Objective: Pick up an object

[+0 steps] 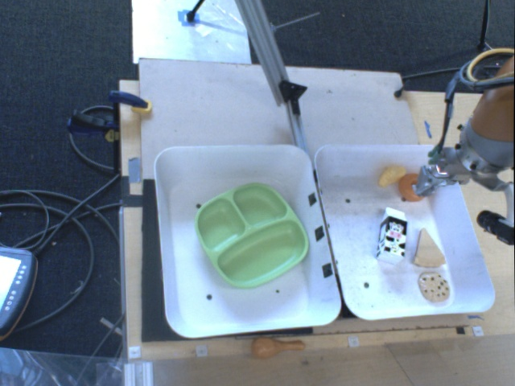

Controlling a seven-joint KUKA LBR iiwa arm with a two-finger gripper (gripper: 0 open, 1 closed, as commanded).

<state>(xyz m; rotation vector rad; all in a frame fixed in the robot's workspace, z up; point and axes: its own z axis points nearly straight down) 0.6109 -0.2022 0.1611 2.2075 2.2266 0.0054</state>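
The right bin (354,215) holds a yellow-orange lump (392,175), an orange piece (409,188), a small white carton with a cow print (393,240), a tan wedge (428,250) and a round speckled cookie (434,286). My gripper (429,179) reaches in from the right, low over the bin's upper right part, right beside the orange piece. Its tips sit close against that piece, and how they stand is too small to make out.
The left bin (181,215) holds a green three-compartment plate (252,233). A metal pole (269,47) slants down to the gap between the bins. A tan object (276,346) lies on the bench in front of the bins. Cables lie on the floor at left.
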